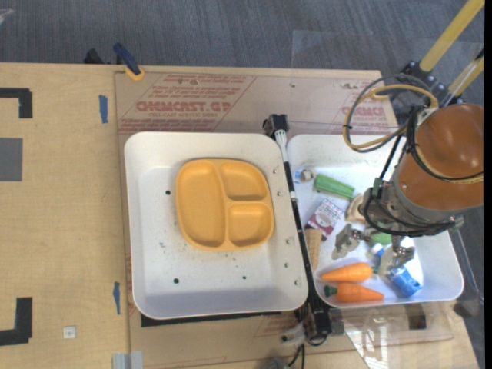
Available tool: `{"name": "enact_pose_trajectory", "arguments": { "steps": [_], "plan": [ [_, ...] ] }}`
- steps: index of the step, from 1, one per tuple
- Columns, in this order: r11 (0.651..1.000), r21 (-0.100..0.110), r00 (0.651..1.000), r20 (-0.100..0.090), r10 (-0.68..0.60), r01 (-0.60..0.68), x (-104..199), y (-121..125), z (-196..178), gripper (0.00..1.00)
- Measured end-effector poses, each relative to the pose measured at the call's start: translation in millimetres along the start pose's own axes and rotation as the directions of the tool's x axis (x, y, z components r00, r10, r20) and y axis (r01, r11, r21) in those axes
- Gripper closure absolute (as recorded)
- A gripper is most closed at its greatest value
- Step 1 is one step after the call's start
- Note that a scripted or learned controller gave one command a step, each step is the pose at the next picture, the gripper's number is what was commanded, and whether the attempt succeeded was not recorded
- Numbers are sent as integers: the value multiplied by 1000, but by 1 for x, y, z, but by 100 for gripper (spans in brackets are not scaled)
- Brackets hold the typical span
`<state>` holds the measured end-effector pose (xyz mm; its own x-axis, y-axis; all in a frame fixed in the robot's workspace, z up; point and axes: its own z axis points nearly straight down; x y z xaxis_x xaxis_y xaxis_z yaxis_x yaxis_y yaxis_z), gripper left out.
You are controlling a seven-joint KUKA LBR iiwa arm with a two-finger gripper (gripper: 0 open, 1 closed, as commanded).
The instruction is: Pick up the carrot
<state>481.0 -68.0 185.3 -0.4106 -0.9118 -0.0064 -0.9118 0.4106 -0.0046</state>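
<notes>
Camera view: the right bin was seen cluttered, the left bin bearing a yellow divided plate.
Carrot: two carrots were seen lying side by side near the right bin's front edge, beside a blue item.
Gripper: it was poised just above and right of the carrots; whether the jaws were spread could not be told.
Step advice: one carrot should be straddled across its width, clear of its neighbour.

Red print reading "CHEMCAST GP" runs across the brown protective sheet lying on the worktop behind the bins. The same red print recurs near the sheet's right end, too hidden there to read.
</notes>
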Motion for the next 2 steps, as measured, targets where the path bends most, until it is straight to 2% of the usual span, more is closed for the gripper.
{"name": "enact_pose_trajectory", "arguments": {
  "steps": [1,2],
  "plan": [
    [989,-1,989,0,-147,147,14,-6,1,0],
    [897,16,897,0,-443,443,20,-15,74,0]
  ]
}}
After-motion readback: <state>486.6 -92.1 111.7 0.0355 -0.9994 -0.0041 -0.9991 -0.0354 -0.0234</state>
